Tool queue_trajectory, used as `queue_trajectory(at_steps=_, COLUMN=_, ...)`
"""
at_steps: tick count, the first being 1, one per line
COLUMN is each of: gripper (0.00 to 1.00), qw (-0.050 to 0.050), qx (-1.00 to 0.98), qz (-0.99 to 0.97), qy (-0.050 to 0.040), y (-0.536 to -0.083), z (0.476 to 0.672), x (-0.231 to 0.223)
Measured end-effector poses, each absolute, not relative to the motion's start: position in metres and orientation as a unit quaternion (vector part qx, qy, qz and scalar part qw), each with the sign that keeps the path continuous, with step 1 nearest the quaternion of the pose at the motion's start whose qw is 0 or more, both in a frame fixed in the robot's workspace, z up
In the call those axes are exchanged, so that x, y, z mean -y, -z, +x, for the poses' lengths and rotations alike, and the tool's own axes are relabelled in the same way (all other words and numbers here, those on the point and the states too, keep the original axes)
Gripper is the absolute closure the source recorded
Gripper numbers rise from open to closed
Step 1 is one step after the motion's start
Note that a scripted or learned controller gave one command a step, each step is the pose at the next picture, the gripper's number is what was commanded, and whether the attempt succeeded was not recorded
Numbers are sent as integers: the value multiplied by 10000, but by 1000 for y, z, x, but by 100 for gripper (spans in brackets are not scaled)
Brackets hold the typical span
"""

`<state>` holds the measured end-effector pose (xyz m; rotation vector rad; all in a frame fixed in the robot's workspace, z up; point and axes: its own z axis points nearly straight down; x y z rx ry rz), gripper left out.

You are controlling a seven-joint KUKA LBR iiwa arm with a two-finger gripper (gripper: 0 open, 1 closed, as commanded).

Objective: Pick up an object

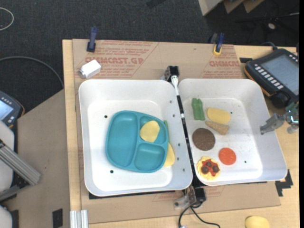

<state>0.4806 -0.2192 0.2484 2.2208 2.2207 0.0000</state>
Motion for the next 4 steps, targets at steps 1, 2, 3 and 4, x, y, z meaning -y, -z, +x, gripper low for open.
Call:
queue_trajectory(at_steps=1, gripper=0, qw=107, qx=-7078, qz=7063, qy=-39, y=-412, z=481, x=225)
queue_trajectory(at_steps=2, gripper=0, qw=103, qx=-7078, qz=7063, qy=-37, y=-545, z=480, x=224)
queue_trajectory(at_steps=3, gripper=100, qw=48, qx=-7077, qz=7065, qy=-7, y=-547, z=480, x=224)
queue_trajectory(at_steps=4, gripper=100, qw=-26, qx=-7069, qz=7073, qy=15, y=-478, z=488, x=224)
